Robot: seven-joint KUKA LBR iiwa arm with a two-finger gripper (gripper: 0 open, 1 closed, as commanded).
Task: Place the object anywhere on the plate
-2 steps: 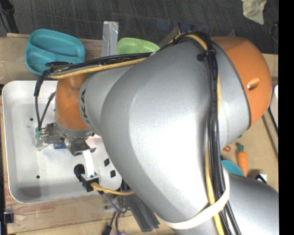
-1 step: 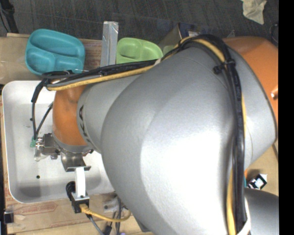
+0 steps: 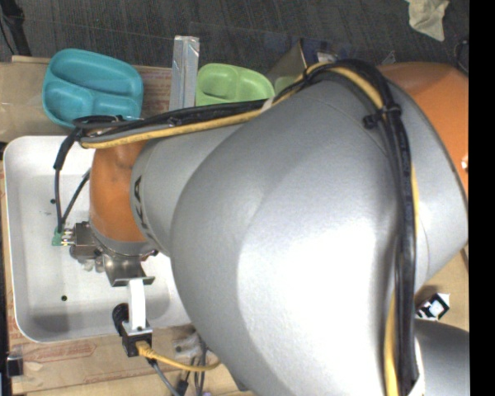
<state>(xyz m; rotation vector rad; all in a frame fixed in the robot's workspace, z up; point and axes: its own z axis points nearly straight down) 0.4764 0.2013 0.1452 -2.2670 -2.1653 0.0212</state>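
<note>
Gripper (image 3: 99, 258) hangs over the white bin (image 3: 25, 221); open or closed, I cannot tell. Grey arm (image 3: 297, 221) blocks my sight, so the object's weight and grasp point go unjudged.

The large grey KUKA arm (image 3: 313, 246) reaches in from the right, its rounded casing bulking across most of the view (it sits very close under the camera). An orange band (image 3: 111, 188) rings it above the wrist, left of centre. Just below the band sits the grey metal two-finger gripper (image 3: 99, 250), largely hidden by the wrist. A black-and-yellow cable bundle (image 3: 231, 118) runs along the arm's upper edge.
</note>
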